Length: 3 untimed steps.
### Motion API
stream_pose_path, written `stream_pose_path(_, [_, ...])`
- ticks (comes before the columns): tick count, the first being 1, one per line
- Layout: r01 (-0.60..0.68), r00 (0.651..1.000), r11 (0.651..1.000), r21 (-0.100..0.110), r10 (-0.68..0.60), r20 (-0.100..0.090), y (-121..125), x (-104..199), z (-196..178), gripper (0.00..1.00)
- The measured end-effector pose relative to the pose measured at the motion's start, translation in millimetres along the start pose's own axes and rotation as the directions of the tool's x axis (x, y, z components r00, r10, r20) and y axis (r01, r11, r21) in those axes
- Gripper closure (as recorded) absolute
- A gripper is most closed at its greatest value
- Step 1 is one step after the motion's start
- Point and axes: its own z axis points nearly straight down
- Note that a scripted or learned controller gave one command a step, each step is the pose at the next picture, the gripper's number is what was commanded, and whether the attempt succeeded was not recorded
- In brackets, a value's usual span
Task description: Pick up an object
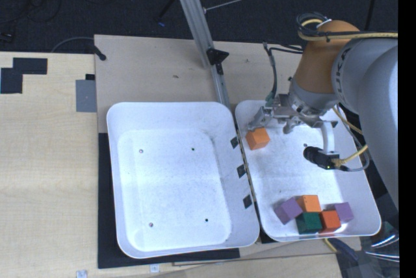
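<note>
1. While you watch from above, the grey arm (364, 75) reaches in from the right, its orange band (318, 65) sitting just above the wrist.
2. Your gripper (263, 124) hangs over the far left corner of the right bin (351, 173), close to the rim that meets the left bin (130, 121).
3. Look right under it: an orange block (258, 139), small and cube-shaped, with a plain matte face and a slightly darker side.
4. That block sits just beneath the metal fingers, touching or nearly so; you can't see it clamped between them.
5. As for the tool itself, whether it is spread or closed can't be made out from this slant, so call it unknown.
6. Down at the near end of the same bin you have a tight cluster of blocks: a purple block (288, 210), a second orange one (311, 202), a green block (309, 223), a red-orange block (330, 220) and a smaller purple piece (344, 211), all touching or just beside each other.
7. Well apart from that cluster, the lone orange block is on its own.
8. A slanted metal rail (195, 23) runs down toward the gap between the bins.
</note>
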Motion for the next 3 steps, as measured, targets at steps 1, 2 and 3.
stream_pose_path(1, [0.003,1.0,1.0,0.002,-0.003,-0.001,-0.8,-0.3,4.5,0.0])
stream_pose_path(2, [0.002,1.0,1.0,0.0,-0.002,-0.001,-0.9,-0.7,5.3,0.0])
stream_pose_path(3, [0.001,1.0,1.0,0.001,-0.001,-0.001,-1.4,-0.7,5.6,0.0])
